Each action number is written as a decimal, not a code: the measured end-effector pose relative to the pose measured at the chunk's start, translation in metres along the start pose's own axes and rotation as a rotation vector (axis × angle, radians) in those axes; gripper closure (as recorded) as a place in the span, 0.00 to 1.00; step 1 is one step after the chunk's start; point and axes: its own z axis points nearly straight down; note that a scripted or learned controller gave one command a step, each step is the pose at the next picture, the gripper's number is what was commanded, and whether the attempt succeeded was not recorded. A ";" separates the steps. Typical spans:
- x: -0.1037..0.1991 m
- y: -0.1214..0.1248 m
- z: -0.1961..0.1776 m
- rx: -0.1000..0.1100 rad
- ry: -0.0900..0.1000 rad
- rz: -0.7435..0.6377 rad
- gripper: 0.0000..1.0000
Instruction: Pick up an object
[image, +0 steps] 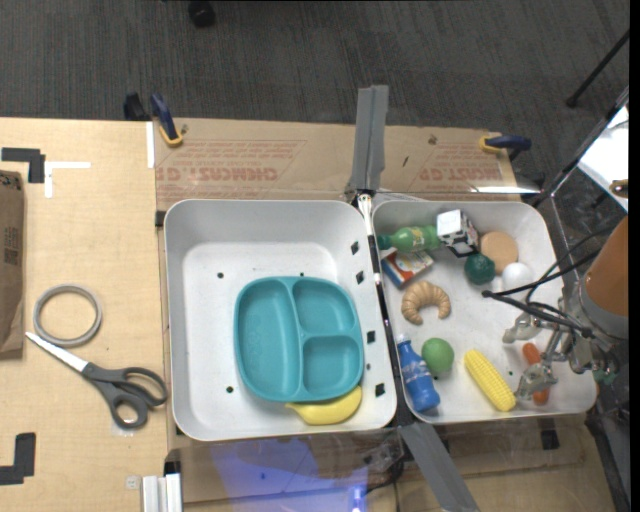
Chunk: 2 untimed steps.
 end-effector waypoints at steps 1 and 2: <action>0.001 0.000 0.001 0.000 0.003 0.180 0.00; 0.002 -0.001 0.001 0.000 0.003 0.304 0.00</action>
